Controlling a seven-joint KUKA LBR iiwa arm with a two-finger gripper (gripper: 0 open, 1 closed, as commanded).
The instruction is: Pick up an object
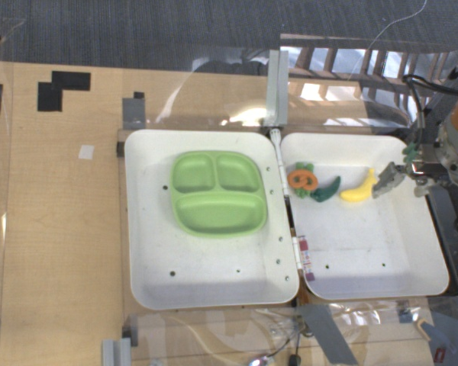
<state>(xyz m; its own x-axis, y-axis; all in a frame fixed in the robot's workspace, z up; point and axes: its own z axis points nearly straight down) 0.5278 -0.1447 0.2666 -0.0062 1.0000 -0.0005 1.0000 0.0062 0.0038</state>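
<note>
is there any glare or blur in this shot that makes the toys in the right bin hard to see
Camera view: strong glare sits on the clear panel behind the bins, not on the toys. The banana, green pepper and orange toy are evenly lit, slightly soft but readable. The end effector beside the banana is blurrier, its outline smeared.

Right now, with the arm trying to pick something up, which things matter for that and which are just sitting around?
Part of the job:
- hand, low at the right bin's right side
- yellow banana, just beside the hand
- dark green toy
- orange toy

Just lying about:
- green divided plate in the left bin
- black patches on the bench
</note>
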